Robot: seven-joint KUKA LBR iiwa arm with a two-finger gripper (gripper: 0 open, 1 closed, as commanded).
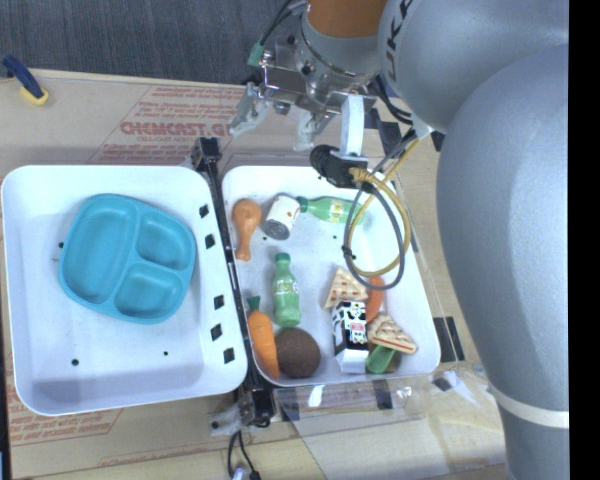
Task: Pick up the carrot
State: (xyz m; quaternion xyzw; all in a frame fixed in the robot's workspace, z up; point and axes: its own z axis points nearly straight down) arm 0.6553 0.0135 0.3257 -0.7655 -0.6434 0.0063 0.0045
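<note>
My gripper (280, 118) hangs open above the far rim of the right bin (420, 313), while the carrot (263, 338), probably light, stiff and smooth plastic, lies at the near left wall, best pinched across its middle.

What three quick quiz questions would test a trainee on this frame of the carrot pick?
1. True or false: the carrot lies in the same bin as the blue plate.
2. Which thing touches the carrot's lower end? A) brown ball B) green bottle C) drumstick
3. Fill in: the end effector hovers over the bench beyond the right bin's ____ edge.

Key: 1. False; the carrot is in the right bin, the plate in the left bin. 2. A. 3. Far.
</note>
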